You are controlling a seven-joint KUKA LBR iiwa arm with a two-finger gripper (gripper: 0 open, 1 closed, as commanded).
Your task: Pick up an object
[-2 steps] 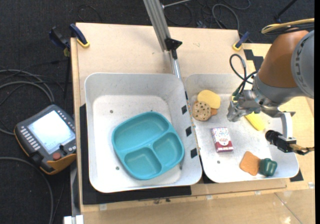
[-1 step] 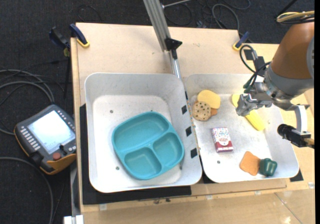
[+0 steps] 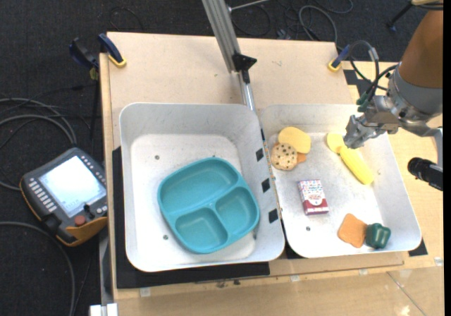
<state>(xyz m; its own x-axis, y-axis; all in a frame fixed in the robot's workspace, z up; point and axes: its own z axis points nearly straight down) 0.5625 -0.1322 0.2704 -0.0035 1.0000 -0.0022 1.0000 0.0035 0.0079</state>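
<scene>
The right bin (image 3: 394, 187) holds a yellow banana (image 3: 350, 158), a round chocolate-chip cookie (image 3: 284, 156), a yellow-orange lumpy piece (image 3: 295, 140) behind it, a small red-and-white box (image 3: 313, 197), an orange slice-shaped piece (image 3: 351, 230) and a green pepper (image 3: 378, 235). My gripper (image 3: 350, 136) hangs over the upper end of the banana, at the bin's far right side. Its tip sits right at the banana's top end.
The left bin (image 3: 141, 138) carries a teal divided plate (image 3: 208, 204). A slanted metal pole (image 3: 222, 18) rises behind the bins' shared edge. A teach pendant (image 3: 63, 195) lies left of the bench. Orange-tipped clamps (image 3: 113, 50) mark the back corners.
</scene>
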